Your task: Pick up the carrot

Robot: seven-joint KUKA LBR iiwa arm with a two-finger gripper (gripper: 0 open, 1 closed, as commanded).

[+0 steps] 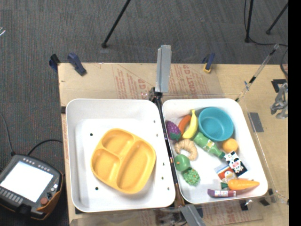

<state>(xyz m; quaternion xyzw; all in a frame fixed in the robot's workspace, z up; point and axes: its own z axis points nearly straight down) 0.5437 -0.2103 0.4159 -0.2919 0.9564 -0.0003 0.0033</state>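
Observation:
The carrot (pixel 242 184) is orange with a green stub at its left end. It lies flat on its side in the front right corner of the right bin (pixel 251 140), just above a purple bar (pixel 218 192). A grey piece of my gripper (pixel 280 103) shows at the far right edge, outside the bin and well behind the carrot. Nothing hangs from it.
The right bin also holds a teal bowl (pixel 216 123), banana (pixel 190 125), green bottle (pixel 208 145), orange (pixel 230 145), cow-print carton (pixel 233 162), broccoli (pixel 191 176) and a green pepper (pixel 181 162). A yellow divided plate (pixel 123 160) lies in the left bin (pixel 80 126).

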